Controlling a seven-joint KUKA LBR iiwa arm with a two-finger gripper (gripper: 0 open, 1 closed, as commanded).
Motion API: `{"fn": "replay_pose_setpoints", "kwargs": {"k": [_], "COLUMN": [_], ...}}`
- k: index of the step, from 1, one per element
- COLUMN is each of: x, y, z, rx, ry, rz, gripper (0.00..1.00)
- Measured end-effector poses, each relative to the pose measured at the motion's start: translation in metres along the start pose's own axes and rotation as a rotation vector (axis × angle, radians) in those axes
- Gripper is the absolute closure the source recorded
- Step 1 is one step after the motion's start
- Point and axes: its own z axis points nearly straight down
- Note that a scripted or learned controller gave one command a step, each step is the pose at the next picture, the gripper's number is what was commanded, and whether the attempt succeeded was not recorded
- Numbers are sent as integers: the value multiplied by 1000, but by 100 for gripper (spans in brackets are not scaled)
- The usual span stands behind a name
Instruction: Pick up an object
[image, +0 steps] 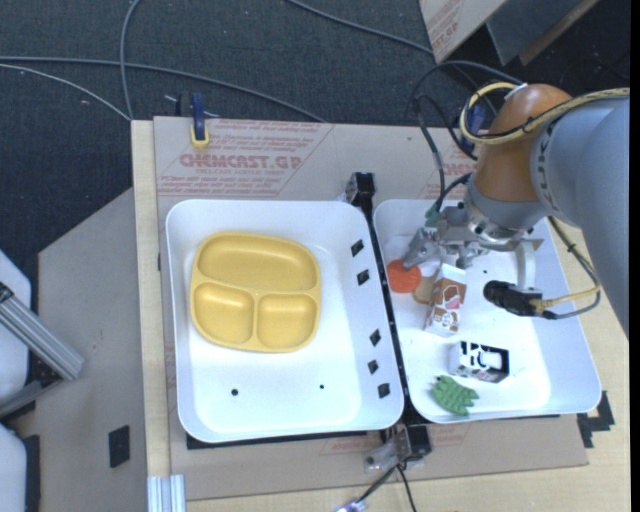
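In the right bin (560, 385) lie an orange-red round piece (401, 278), a small brown and white carton (445, 306), a black and white item (484, 361) and a green leafy toy (455, 396). My gripper (437, 250) hangs low over the bin's upper left part. It is just above the orange-red piece and the top of the carton, partly hiding both. Nothing shows as lifted off the bin floor.
The left bin (330, 400) holds a yellow three-compartment plate (256, 291). A black divider rail (378, 300) runs between the bins. A black plug with a yellow cable (515, 297) hangs over the right bin. The grey arm (585, 150) covers the bin's upper right.
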Motion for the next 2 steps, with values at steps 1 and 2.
{"fn": "replay_pose_setpoints", "kwargs": {"k": [1, 2], "x": [-1, -5], "y": [2, 9], "z": [-15, -62], "rx": [-8, -13], "ry": [-2, -3], "rz": [1, 0], "gripper": [100, 100]}}
